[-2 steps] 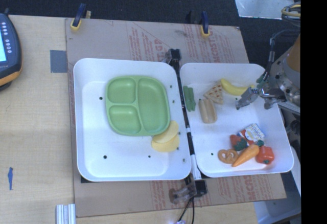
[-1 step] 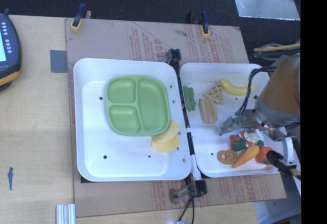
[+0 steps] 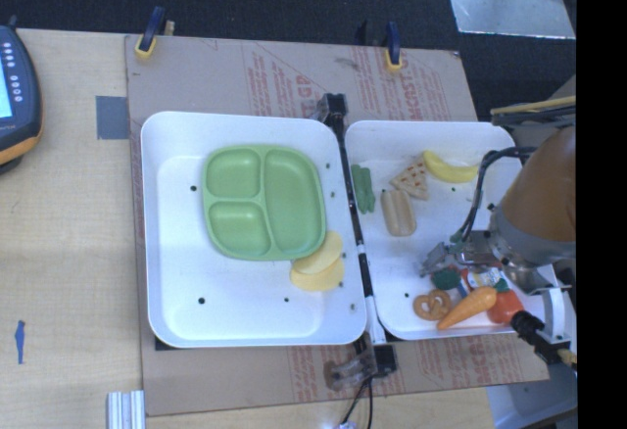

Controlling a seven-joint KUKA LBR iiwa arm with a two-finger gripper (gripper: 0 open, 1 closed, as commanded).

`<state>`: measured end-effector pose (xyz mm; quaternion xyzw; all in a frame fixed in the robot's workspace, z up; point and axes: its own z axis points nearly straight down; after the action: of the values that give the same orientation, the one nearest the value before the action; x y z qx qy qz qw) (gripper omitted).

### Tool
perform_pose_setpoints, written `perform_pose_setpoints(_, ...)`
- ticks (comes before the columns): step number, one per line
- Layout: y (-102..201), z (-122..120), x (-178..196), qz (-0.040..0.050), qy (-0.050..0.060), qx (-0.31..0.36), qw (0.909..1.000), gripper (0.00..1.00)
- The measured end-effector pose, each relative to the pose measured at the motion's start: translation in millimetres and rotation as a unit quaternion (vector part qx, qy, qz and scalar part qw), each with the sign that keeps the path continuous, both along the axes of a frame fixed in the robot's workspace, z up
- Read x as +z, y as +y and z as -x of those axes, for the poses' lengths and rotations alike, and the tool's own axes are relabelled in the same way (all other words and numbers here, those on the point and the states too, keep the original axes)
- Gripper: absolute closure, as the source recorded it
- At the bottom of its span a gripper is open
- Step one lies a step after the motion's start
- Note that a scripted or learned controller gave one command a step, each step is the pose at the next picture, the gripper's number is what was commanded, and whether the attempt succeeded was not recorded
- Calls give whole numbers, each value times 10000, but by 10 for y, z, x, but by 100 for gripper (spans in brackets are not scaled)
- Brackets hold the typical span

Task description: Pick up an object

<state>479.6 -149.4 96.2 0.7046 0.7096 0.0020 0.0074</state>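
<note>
My gripper (image 3: 453, 262) hangs low over the front part of the right bin (image 3: 436, 135), with the arm's orange band (image 3: 545, 194) above it at the right. Directly beneath and beside it lie a small dark green piece (image 3: 447, 277), a brown pretzel (image 3: 431, 305), an orange carrot (image 3: 467, 308) and a red piece (image 3: 506, 306). Farther back in the same bin are a tan bun (image 3: 398, 212), a green bean pod (image 3: 363, 189), a pizza-like wedge (image 3: 412, 179) and a yellow banana (image 3: 449, 166).
The left bin (image 3: 176, 290) holds a green divided plate (image 3: 265, 202) and a yellow wedge (image 3: 318, 268) at the plate's front right corner. A black divider with clamps (image 3: 345, 182) runs between the bins. A handheld pendant (image 3: 15, 94) lies at the far left.
</note>
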Motion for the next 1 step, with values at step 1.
perform_pose_setpoints(1,-14,-4,103,-11,17,5,10000,100)
